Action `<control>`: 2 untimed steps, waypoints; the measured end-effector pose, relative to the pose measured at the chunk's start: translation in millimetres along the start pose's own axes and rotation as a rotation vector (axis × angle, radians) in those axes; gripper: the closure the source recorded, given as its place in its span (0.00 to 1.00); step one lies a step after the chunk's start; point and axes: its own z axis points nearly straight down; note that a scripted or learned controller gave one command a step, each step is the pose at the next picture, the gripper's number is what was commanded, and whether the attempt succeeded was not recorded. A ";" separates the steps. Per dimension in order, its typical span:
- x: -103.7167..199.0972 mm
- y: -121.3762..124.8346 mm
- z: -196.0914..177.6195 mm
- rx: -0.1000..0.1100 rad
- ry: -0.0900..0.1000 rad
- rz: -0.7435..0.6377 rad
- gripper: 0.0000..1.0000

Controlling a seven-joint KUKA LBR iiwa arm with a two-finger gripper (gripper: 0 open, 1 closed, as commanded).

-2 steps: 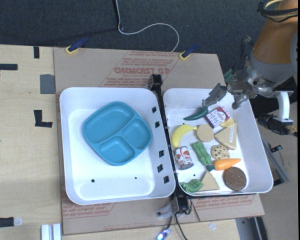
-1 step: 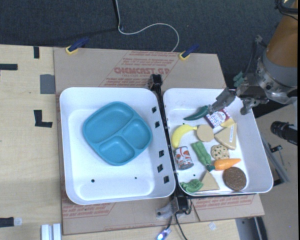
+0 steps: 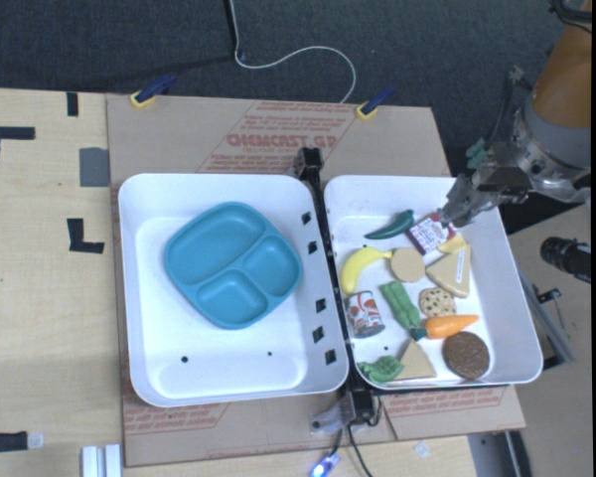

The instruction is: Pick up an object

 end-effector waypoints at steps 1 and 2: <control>54.6 -44.2 -72.5 -0.007 0.002 -0.005 1.00; 96.2 -50.0 -93.7 -0.004 0.001 -0.003 1.00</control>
